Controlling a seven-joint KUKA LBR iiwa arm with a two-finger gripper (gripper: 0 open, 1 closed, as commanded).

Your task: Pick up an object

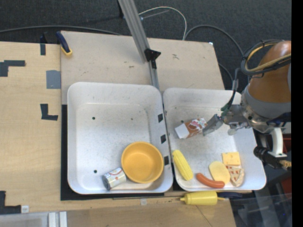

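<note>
My gripper [222, 126] hangs low over the right bin [199, 98], near its right side, and looks open with nothing between its fingers. Its left finger [211, 125] reaches toward a brown and white packet [190, 128] lying just to its left; I cannot tell whether they touch. Along the front of the same bin lie a yellow corn cob [182, 164], a red sausage [209, 180], a pale yellow slice [218, 170], an orange cheese block [231, 158] and a pizza wedge [236, 176].
The left bin [94, 103] holds a yellow bowl [141, 162] and a small can [113, 178] on its side at the front. A yellow mustard bottle [201, 198] lies on the bench edge in front of the right bin. A grey pole [135, 20] slants in above the bins' divide.
</note>
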